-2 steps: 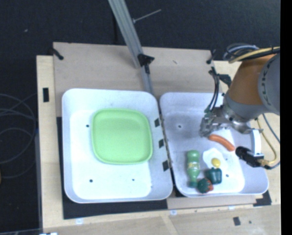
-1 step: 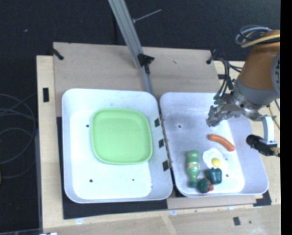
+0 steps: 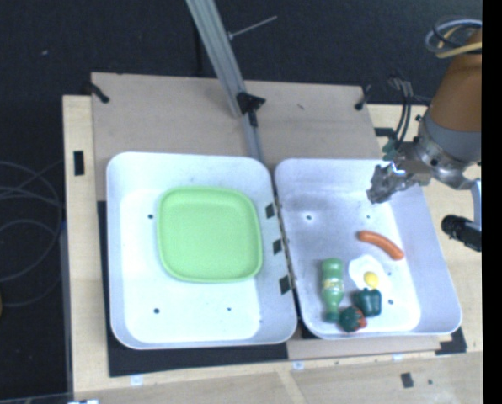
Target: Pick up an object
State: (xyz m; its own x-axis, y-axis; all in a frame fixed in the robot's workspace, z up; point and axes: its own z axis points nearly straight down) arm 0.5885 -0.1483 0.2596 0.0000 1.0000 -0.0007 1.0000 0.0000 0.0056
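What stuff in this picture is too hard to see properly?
- Gripper, camera view: small and dark, so its tip is a blur.
- Arm: cut off by the right edge.
- Dark green toys in the right bin: bunched together and too small to name.
- Green bottle: label too small to read.
- Bin under the green plate: covered by it.

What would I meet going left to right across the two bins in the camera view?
Green plate → green bottle → fried egg → sausage. The gripper hangs above the right bin, over its far right part.
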